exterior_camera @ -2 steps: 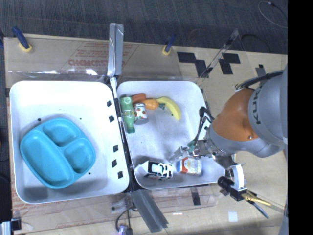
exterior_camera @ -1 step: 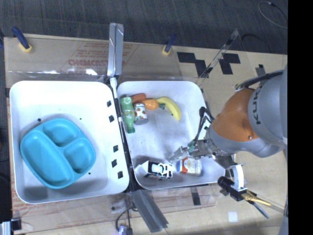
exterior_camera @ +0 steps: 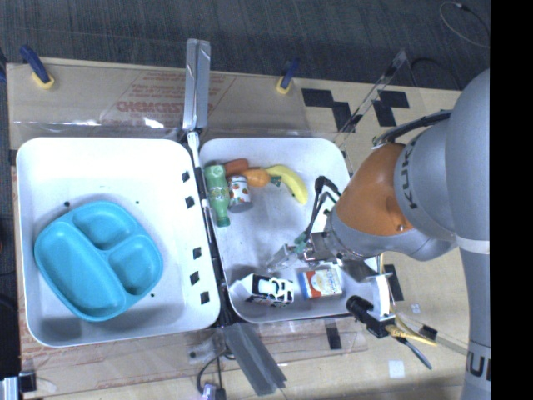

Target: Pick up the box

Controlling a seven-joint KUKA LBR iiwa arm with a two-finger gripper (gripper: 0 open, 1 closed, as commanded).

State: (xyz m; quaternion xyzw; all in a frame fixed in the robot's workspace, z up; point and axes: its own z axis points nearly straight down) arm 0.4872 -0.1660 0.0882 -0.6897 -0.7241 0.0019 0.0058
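The box (exterior_camera: 321,283), a small red and white carton, lies flat near the front edge of the right bin (exterior_camera: 258,223). My gripper (exterior_camera: 293,252) hangs low over the bin floor just above and left of the box, apart from it. Nothing shows held in it. The orange-banded wrist (exterior_camera: 375,202) rises behind it to the right and covers the bin's right wall.
A black and white carton (exterior_camera: 273,288) lies left of the box. At the back of the right bin are a green bottle (exterior_camera: 218,193), a small can (exterior_camera: 240,192), an orange piece (exterior_camera: 256,177) and a banana (exterior_camera: 290,182). The left bin holds a blue divided tray (exterior_camera: 96,258).
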